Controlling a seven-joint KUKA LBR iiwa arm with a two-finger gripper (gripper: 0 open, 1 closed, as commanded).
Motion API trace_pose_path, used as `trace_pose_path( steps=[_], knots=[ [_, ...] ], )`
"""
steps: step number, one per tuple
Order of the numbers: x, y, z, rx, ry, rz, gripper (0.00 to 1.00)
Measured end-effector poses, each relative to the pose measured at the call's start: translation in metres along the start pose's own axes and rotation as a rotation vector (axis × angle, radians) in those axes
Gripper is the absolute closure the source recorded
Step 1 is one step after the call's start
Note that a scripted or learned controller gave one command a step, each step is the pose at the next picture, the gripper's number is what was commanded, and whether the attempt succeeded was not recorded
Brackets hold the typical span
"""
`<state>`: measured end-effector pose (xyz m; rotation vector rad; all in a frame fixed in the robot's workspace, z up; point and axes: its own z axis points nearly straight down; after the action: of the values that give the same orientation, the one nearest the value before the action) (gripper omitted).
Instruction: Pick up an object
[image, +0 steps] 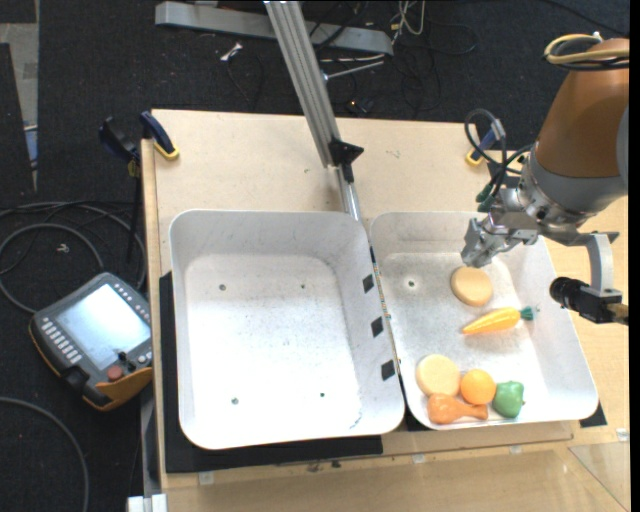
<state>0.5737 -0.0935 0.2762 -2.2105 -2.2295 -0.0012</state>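
Note:
My gripper hangs over the right bin, just above and up-left of a round beige disc. Nothing shows between its fingers. A yellow corn-like piece with a green tip lies just below the disc. Near the bin's front edge sit a pale round piece, an orange ball, an orange chunk and a green pepper-like piece.
The left bin lies beside the right one, with a raised divider edge between them. A metal pole slants over the bench's back. A teach pendant lies on the floor at left. Clamps grip the bench's back corners.

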Motion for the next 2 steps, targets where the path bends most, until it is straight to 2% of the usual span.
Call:
trace_pose_path(
  steps=[1, 2],
  knots=[
    [0.054, 0.008, -0.001, -0.002, 0.0, 0.0, 1.0],
    [0.102, 0.003, 0.015, 0.001, 0.0, 0.001, 1.0]
  ],
)
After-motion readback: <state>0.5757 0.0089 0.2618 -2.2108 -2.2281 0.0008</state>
